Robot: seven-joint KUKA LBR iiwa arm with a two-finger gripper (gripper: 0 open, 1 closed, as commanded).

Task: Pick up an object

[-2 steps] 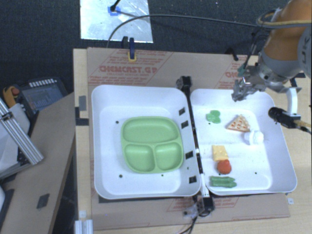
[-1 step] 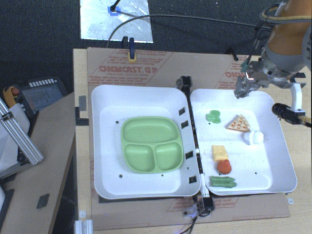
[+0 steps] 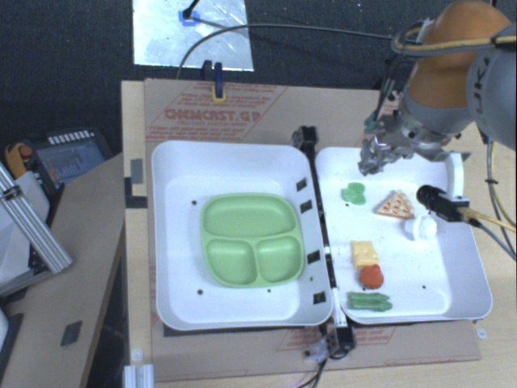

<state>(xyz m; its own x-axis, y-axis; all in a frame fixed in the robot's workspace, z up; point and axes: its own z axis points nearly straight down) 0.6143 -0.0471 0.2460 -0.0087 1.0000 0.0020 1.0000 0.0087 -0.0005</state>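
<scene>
My gripper hangs over the far left part of the right bin, with nothing visibly in it. Just below it on the bin floor lies a small green piece. A tan, triangular pizza slice rests to the right of that, and a small white object sits further right. Nearer the front are a yellow block, a red ball touching it, and a green pea pod.
The left bin holds a green divided plate. A black clip divider runs between the two bins. The arm's large orange and grey body looms over the right bin's far right corner.
</scene>
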